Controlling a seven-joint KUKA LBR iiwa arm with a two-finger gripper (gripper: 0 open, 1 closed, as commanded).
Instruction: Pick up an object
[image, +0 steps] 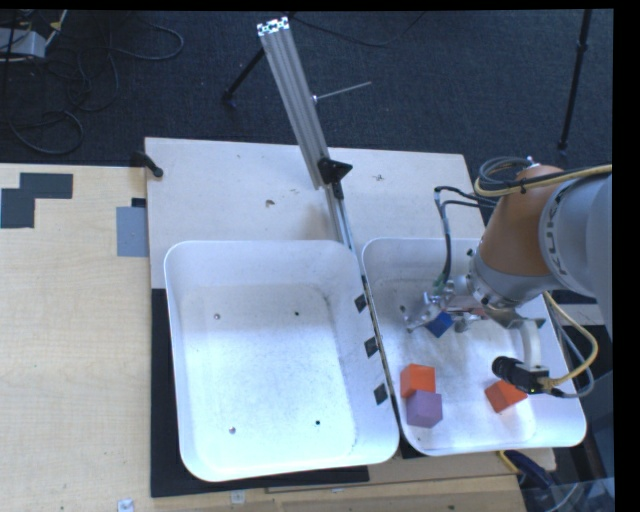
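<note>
A: Start nearest the camera. What lies in the right bin?

B: Close to its near rim, at about seven o'clock from the bin's middle, a purple cube. An orange cube sits touching it on the far side. Over at about four o'clock in the same bin there is a second orange block, with a black fitting on the arm's cabling just above it in the view.

A: And the gripper?

B: The gripper hangs over the middle of the right bin, at roughly twelve o'clock from the purple cube. A blue block shows right at its tip, but I cannot tell whether it sits between the fingers or lies on the floor under them. Whether the hand is spread or closed, I cannot tell either; the metal parts blur together.

A: The arm?

B: The arm comes in from three o'clock, grey with an orange band, cables looping round the wrist.

A: The left bin?

B: White, lying side by side with the right one, just a few dark specks on its floor.

A: Farther back?

B: A white board under the bins' far edges, and a slanted aluminium rail running toward eleven o'clock from the gap between the bins. Beyond that, dark carpet with cables.
</note>
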